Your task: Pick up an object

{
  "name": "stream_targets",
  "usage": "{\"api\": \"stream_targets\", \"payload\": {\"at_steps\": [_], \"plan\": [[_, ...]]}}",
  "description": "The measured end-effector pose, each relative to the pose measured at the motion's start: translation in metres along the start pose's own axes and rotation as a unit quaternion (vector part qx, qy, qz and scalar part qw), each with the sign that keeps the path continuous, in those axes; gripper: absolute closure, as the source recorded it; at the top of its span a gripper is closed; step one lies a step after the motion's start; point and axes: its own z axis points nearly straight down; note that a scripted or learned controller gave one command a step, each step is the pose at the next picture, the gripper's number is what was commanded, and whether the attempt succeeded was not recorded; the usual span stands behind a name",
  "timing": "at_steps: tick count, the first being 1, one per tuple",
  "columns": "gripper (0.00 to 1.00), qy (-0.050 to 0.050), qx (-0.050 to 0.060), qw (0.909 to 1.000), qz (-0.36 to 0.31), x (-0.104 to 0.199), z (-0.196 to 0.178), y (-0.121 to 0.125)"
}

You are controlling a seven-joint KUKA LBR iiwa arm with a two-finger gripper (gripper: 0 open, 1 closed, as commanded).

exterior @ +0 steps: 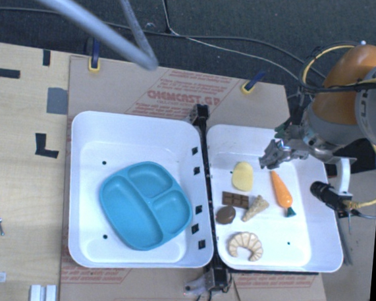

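Six toy foods lie in the right bin [310,257]; one blue plate [144,205] left; gripper [271,156] hovers, grip unclear.

A divided plate [145,205] sits in the left bin [87,130]. In the right bin [310,254], the croissant [246,245] lies near the front edge, the carrot [281,190] toward the right wall, the potato [242,175] behind the chocolate bar [235,199].
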Motion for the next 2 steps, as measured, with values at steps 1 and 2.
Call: {"api": "stream_targets", "payload": {"at_steps": [1, 2], "plan": [[1.00, 0.000, -0.001, 1.0000, 0.000, 0.002, -0.062, -0.004], [1.00, 0.000, 0.001, 1.0000, 0.000, 0.002, -0.078, -0.004]]}}
